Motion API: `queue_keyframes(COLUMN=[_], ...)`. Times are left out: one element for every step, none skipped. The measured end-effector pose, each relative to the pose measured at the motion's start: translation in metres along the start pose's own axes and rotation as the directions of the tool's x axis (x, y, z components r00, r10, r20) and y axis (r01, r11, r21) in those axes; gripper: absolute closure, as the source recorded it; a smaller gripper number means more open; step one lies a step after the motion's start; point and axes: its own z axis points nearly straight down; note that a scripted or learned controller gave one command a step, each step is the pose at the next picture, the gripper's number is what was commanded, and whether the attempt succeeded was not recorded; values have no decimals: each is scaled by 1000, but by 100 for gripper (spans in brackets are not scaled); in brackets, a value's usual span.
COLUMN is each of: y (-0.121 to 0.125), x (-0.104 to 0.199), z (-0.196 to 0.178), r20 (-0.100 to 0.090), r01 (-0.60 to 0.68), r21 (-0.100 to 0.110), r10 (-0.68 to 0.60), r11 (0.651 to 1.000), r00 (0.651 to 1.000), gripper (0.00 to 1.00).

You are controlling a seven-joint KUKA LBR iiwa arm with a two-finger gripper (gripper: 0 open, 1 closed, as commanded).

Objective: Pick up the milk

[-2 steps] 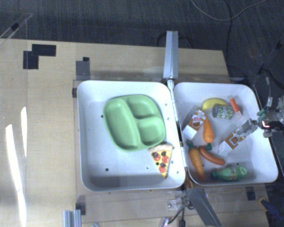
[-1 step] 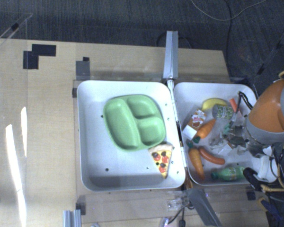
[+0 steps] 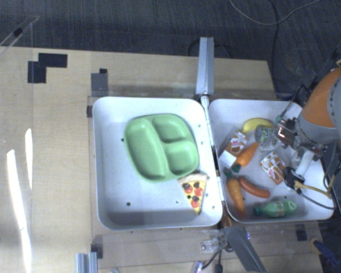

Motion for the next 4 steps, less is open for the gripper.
queue_keyframes(y=[-22, -20, -20, -61], x=[-29, -26, -26, -55], z=[-1, -13, -13, -2], r20=[-5, -6, -6, -6], r01=[22, 30, 31, 150], r21=[3, -5, -4, -1], r10=[-22, -30, -31, -150], r11=[1000, 1000, 1000, 989], r00=[1000, 1000, 1000, 989], gripper=[0, 100, 0, 0])
